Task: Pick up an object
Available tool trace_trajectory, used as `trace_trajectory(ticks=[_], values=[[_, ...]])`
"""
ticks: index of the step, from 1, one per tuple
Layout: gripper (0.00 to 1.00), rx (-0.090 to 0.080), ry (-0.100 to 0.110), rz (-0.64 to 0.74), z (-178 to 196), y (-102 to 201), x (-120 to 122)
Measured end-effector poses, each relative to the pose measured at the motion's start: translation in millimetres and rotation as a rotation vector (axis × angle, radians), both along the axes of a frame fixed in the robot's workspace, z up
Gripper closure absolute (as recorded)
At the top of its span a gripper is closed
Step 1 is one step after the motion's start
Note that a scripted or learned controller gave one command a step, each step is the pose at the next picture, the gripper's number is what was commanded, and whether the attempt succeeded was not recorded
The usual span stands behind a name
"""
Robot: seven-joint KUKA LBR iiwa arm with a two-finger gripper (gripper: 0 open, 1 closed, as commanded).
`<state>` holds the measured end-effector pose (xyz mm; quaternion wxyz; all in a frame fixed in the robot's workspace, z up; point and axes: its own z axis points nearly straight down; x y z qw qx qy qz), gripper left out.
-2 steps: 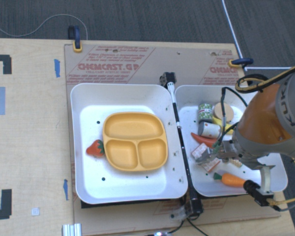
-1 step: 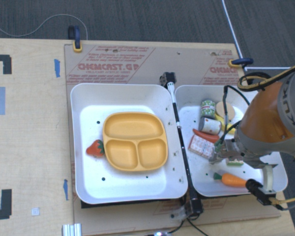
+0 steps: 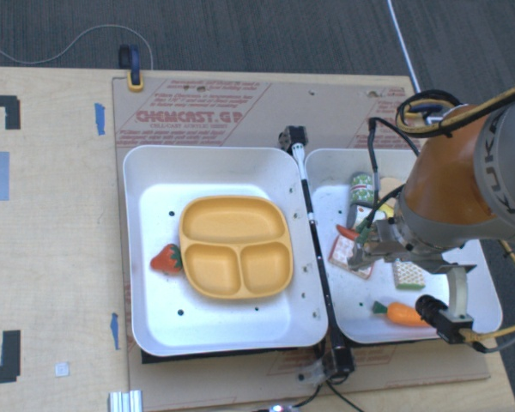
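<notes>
A yellow divided plate [image 3: 236,246] is lying in the middle of the left bin [image 3: 146,256]; a toy strawberry [image 3: 166,259] is sitting against the plate's left edge, touching it; the plate's three sections are facing up, the long one on the far side. To the right of the plate, past the rims where both bins are meeting, the right bin [image 3: 328,180] is holding several small things; a small packet [image 3: 343,251] is lying nearest the plate; a green-labelled can [image 3: 362,189] is standing farther back and to the right of the plate; a toy carrot [image 3: 400,314] is lying to the plate's right and nearer the camera, beside a pale speckled block [image 3: 408,273]. The arm is reaching in over the right bin, and the gripper [image 3: 366,249] is hanging low right by the packet, well to the right of the plate; I cannot tell how its grasp is standing, since the wrist is covering it.
</notes>
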<state>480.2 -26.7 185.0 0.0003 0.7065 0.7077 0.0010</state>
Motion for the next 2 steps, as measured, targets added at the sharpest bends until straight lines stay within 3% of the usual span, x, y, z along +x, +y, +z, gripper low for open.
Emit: trace_trajectory(ticks=[1,2], values=[[0.00,0.000,0.001,-0.001,0,-1,0],[0.00,-0.001,0.000,-0.001,-91,-59,-1]])
